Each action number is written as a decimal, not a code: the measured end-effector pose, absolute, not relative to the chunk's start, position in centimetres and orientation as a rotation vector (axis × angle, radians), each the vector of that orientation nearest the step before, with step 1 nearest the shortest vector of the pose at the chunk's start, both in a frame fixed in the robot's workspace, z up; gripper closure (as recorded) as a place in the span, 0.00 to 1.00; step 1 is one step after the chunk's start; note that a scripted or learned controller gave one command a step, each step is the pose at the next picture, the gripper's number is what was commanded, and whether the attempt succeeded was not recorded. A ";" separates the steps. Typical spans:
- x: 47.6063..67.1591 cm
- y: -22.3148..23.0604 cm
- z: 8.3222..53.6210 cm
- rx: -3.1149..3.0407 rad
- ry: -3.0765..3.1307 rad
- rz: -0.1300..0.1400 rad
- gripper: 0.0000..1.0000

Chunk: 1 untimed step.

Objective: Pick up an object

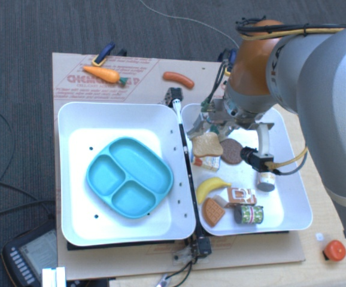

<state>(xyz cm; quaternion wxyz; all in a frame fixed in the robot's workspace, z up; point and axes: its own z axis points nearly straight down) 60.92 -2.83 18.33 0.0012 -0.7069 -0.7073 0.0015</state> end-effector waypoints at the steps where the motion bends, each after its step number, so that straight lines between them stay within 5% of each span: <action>1: 64.5 3.8 24.6 -2.220 -2.225 -0.001 1.00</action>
